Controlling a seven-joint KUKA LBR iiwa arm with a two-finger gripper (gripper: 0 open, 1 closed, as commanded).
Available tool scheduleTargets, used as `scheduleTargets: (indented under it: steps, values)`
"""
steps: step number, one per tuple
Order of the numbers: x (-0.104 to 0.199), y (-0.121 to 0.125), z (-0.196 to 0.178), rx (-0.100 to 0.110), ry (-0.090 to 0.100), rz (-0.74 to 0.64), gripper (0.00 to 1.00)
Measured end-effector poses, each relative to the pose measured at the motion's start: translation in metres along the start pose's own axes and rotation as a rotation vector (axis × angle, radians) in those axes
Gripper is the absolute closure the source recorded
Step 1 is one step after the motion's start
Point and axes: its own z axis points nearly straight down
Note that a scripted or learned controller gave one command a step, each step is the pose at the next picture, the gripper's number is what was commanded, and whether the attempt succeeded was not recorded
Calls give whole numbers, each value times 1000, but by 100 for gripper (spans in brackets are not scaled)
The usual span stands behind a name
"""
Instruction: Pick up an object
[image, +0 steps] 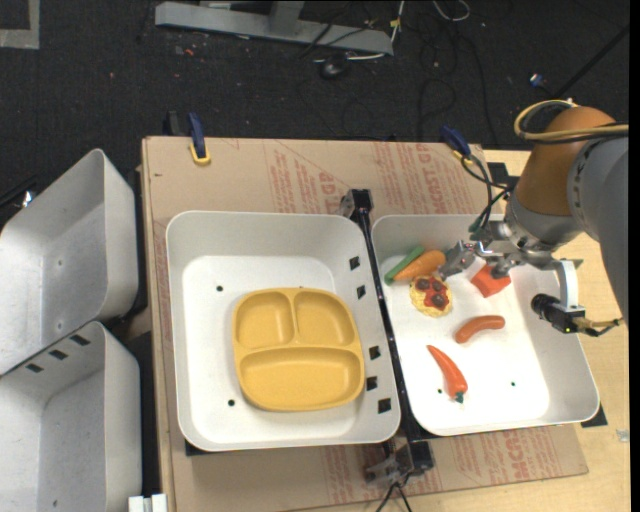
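Note:
The right bin (565, 375) holds several toy foods. An orange carrot with a green top (418, 266) lies at its far left, with a small round tart with red berries (431, 296) just in front of it. A brown-red sausage (480, 327) lies mid-bin, and a red chili pepper (449, 371) sits nearer the front. A red-orange block (491, 281) rests at the back, right under my gripper (484, 259). The gripper hangs low over the block's upper edge, to the right of the carrot. Whether it touches the block is hidden by the wrist.
The left bin (190, 300) holds a yellow divided plate (297, 348). A black divider strip (378, 300) runs between the bins. My grey and orange arm (565, 170) comes in over the right bin's far right corner. Brown bench board surrounds both bins.

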Motion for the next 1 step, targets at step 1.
scheduleTargets:
  steps: [1]
  values:
    - [-1,2,-14,-11,-4,-1,100]
